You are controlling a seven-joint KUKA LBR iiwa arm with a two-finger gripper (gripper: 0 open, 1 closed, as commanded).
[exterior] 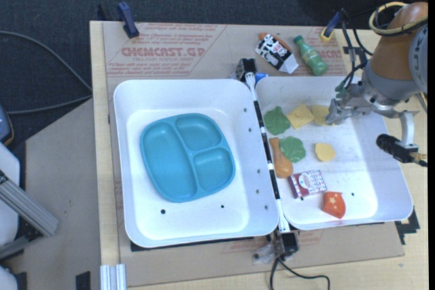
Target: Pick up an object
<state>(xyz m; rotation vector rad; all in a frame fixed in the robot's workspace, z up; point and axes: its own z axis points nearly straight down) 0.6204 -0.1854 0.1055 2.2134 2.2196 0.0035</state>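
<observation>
Claw: gripper sits low in the right white plastic bin, on the end of the grey arm with the orange band. I cannot tell what its tips are doing.
Closest toy: small flat yellow plastic piece, just beside the claw, near the bin's top wall.
Other toys: another yellow flat piece, two green leaf shapes, a round yellow chip, an orange carrot-like stick, a red and white little box and a red strawberry-like toy.
How it feels: probably light, hard and a bit slippery.
Where to hold: pinch it across its thin edges.
Watch out: it may slide away.
Left bin: a blue plastic tray with three parts.
</observation>
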